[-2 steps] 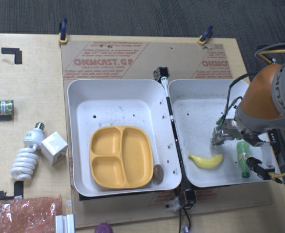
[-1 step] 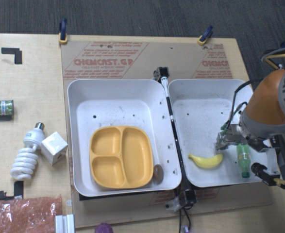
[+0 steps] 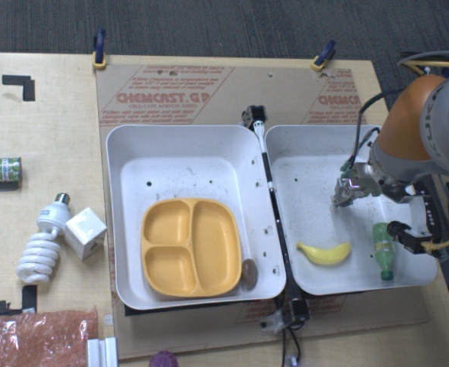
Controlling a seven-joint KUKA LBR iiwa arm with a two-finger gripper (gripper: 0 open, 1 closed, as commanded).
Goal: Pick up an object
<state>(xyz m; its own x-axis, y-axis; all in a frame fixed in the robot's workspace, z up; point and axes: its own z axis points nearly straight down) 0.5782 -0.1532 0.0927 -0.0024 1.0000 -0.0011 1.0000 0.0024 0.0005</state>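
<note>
Gripper (image 3: 346, 192) is hanging in the right bin (image 3: 308, 147), roughly at the middle of it and a bit toward 3 o'clock, with the grey arm (image 3: 419, 128) coming in from 3 o'clock. Honestly I cannot tell how it's set, since from this slanted overhead angle the tip is just a small grey-green blur, and nothing shows up caught in it. So as far as picking something up goes, I'd say nothing is done yet. Candidates in that same bin: a banana (image 3: 325, 253) lying down at about 6 o'clock from the gripper, near but apart from it, and a green bottle (image 3: 383, 249) at about 4 o'clock from the gripper, close to the bin's 3 o'clock wall. Both are flat on the bin floor, untouched by the look of it. Over in the left bin (image 3: 178, 147) there's a yellow divided plate (image 3: 192, 247) with a small brownish lump (image 3: 249, 273) right at its 4 o'clock edge; can't say what that is. Out on the worktop (image 3: 40, 128) at 9 o'clock sit a spiral light bulb (image 3: 40, 248), a white cube (image 3: 86, 232) just beside it and a little green can (image 3: 3, 170). My guess is what's left is basically everything: line up over the banana or bottle, drop, close, lift.
</note>
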